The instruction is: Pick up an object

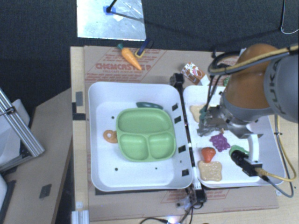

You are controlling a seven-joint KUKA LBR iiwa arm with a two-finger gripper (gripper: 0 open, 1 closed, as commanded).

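I count two shallow white plastic bins: the left bin (100,106) carries one green three-compartment plate (142,134) and one small orange ring (110,136). The right bin (275,160) carries one purple grape cluster (219,142), one red piece (208,154) and one tan toast slice (210,171) toward its near edge. My tool (207,123) hovers just above the grapes. One orange carrot (130,58) lies on the table (56,125) beyond.

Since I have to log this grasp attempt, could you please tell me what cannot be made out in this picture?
- Gripper: the arm's wrist covers it from above, so finger state and any grasp are unreadable.
- Right bin: the arm hides its far right part.
- Dark green item: the green tray covers part of it; identity unclear.
- Purple toy: shape too blurred to name.
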